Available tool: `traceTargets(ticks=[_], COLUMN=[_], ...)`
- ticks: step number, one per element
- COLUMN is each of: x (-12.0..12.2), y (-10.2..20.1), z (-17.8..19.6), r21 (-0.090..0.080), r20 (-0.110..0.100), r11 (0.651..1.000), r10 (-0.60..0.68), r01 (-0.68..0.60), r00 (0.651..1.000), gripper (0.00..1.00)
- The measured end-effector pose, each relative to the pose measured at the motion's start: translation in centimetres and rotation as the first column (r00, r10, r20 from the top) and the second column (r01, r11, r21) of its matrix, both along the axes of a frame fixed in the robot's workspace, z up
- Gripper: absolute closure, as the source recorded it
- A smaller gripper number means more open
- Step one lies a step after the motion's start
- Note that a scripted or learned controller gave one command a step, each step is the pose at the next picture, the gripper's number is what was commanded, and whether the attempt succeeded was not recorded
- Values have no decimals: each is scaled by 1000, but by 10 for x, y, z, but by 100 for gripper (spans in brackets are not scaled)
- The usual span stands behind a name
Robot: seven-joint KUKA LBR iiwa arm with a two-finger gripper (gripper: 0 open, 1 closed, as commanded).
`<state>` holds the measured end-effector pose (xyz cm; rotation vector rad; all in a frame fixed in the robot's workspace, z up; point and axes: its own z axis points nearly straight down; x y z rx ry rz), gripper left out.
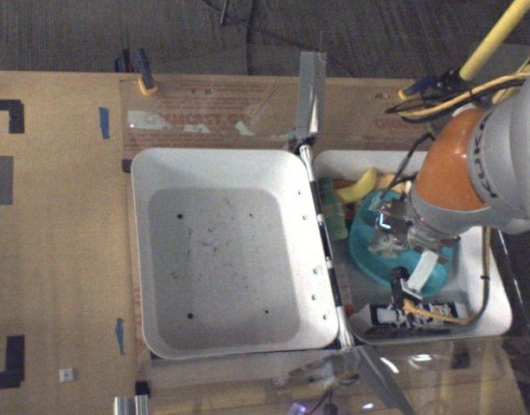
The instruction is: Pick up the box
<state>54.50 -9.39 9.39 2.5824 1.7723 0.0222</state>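
Fingers [388,236] over teal bowl [367,262], box [418,312] long axis runs L-R

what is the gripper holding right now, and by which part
Cannot tell: the gripper sits low over the teal bowl in the right bin, and the wrist hides what is beneath it.

arm [511,158]: smooth rounded grey casing, with dark "KU" lettering showing on the side. orange band [450,175]: glossy, bulged collar just above the wrist. Wrist section under it is lighter grey/silver. tool [388,236]: metallic with a bright reflective patch, detail too small to read. yellow cables [459,86] and a thin black cable [418,150] run alongside the arm.
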Motion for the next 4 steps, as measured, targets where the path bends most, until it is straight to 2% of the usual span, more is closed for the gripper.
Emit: traceTargets(ticks=[1, 2, 3, 4], x=[-33, -32, -59, -57], y=[-78, -77, -34, -108], z=[-1, -2, -2, -1], r21=[1, -1, -9, 5], r20=[-8, -5, 0, 2], r11=[987, 987, 985, 950], r10=[158, 161, 174, 311], r01=[-158, -161, -174, -311], r00=[987, 987, 985, 951], gripper=[100, 0, 0, 0])
